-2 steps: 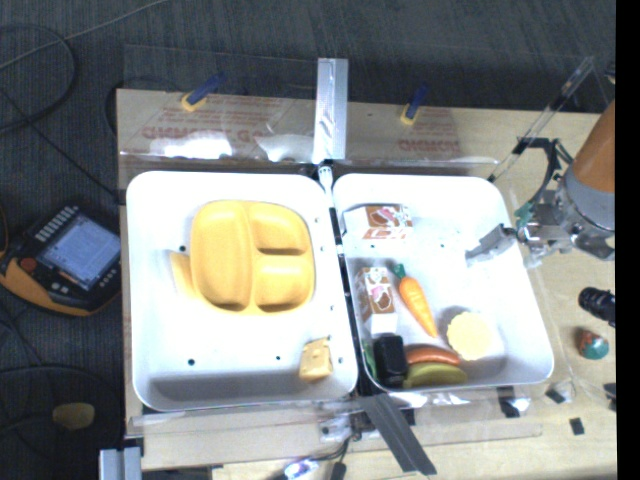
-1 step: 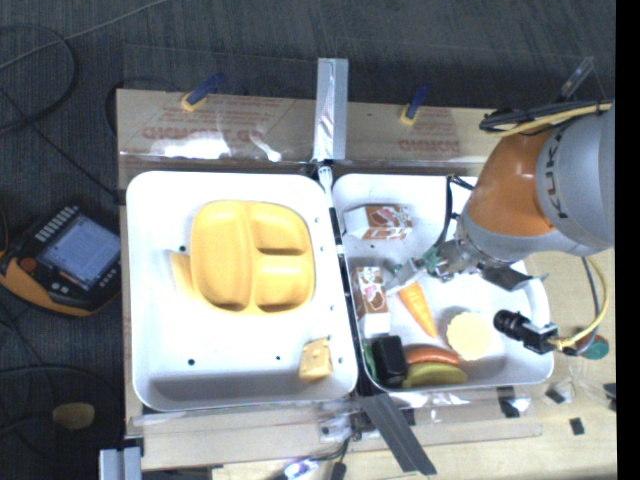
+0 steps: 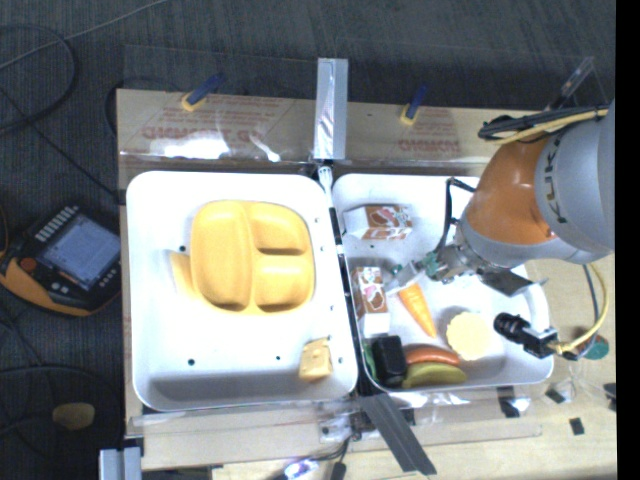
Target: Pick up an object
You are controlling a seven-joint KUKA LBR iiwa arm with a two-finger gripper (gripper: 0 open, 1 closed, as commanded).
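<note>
Gripper (image 3: 436, 265): you can't tell its finger state; it sits low in the right bin (image 3: 520, 373).
Carrot wedge (image 3: 418, 310): likely light, stiff, slick; pinch its flat sides mid-length, near the bin's centre.

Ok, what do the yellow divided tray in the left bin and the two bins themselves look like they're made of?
Yellow divided tray: looks like moulded plastic with a smooth, slightly glossy finish; its compartments have rounded edges and soft highlights. Left bin and right bin: probably white plastic, smooth and fairly matte, with rounded corners and a thin raised rim. Painted metal cannot be ruled out from this view.
</note>
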